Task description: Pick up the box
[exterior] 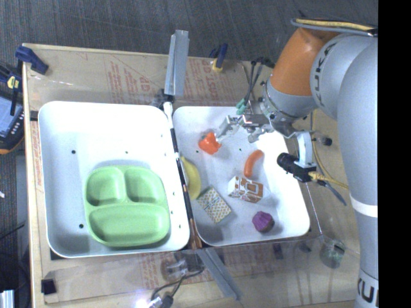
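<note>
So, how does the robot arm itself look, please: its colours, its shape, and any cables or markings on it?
The arm is thick, rounded and light grey, with a broad orange band above the wrist. Black KUKA lettering runs along the grey casing. The gripper is small, of silver metal with thin fingers. Dark cables hang around the wrist, and one yellowish cable trails beside it.

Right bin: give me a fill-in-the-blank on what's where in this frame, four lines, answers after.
1. The green three-compartment plastic tray lies in the ____ bin.
2. The purple lumpy toy sits in the right white bin, just below the small brown-and-white patterned box, near the bin's ____ edge.
3. The orange sausage-shaped toy lies directly ____ the box.
4. The gripper hovers beside the ____ cone-shaped toy, apart from the box.

Missing words: left; bottom; above; orange-red
</note>
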